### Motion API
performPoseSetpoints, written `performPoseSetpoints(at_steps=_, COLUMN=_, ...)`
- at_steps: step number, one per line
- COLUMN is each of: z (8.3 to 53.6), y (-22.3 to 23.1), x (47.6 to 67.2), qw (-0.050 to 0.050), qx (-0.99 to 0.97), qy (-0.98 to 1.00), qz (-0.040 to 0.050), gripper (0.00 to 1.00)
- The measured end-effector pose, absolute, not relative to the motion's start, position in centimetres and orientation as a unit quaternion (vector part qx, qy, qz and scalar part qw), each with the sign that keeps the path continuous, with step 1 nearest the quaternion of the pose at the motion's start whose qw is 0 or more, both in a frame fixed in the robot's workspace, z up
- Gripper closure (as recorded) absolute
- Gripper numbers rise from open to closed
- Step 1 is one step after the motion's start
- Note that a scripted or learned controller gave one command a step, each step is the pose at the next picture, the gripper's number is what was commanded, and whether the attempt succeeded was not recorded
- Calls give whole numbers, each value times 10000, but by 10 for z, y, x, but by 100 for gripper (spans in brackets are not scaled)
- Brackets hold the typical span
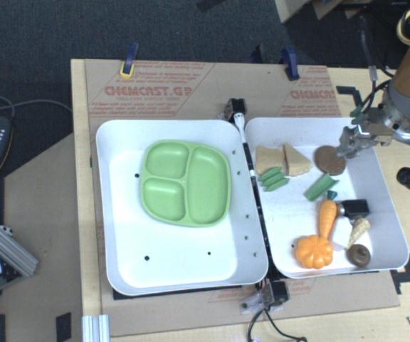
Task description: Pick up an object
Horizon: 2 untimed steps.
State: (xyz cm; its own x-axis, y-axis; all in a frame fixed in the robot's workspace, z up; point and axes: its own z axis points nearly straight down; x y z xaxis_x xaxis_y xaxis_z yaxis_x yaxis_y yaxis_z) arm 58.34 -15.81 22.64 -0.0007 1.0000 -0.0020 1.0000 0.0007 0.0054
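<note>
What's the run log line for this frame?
gripper: over right bin, above brown disc | plate: left bin | nothing lifted

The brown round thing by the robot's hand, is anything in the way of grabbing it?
Nothing visible blocks it. The end effector hangs right over the brown disc in the right bin. The bread wedge lies beside the disc, apart from it.

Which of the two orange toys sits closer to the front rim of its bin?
The toy pumpkin. It is round and squat, while the long carrot lies just behind it.
</note>
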Motion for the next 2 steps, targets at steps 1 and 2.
performPoseSetpoints(at_steps=1, z=235, y=-112, x=605, qw=16, qx=7050, qy=7092, qz=17, gripper=100)
performPoseSetpoints(at_steps=2, z=230, y=-69, x=628, qw=16, qx=7053, qy=7089, qz=14, gripper=100)
